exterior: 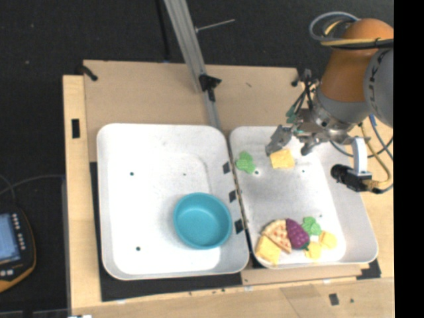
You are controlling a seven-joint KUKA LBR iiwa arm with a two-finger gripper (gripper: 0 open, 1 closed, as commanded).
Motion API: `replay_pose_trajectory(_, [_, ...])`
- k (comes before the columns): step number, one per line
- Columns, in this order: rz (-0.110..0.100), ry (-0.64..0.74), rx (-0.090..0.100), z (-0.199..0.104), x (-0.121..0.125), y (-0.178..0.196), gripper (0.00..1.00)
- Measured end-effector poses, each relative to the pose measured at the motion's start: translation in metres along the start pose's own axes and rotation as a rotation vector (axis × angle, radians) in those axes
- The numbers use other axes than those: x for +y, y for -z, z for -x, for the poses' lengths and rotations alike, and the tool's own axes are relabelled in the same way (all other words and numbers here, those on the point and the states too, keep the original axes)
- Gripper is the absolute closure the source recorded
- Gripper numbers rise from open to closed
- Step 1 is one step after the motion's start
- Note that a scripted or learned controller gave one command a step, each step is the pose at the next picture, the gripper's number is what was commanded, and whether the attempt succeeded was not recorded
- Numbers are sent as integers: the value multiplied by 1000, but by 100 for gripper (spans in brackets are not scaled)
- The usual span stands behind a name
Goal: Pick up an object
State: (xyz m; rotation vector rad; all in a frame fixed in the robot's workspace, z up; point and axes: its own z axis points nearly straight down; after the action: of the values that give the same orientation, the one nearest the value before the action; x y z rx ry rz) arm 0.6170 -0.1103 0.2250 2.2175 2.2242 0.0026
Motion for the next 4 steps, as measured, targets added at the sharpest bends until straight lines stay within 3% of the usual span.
replay_pose_trajectory(1, [0,0,0,0,0,0,0])
replay_pose_trajectory(3, [-1,-6,-2,4,-1,-119,0])
replay_pose_trajectory(4, [-2,-8,-1,5,0,-124,0])
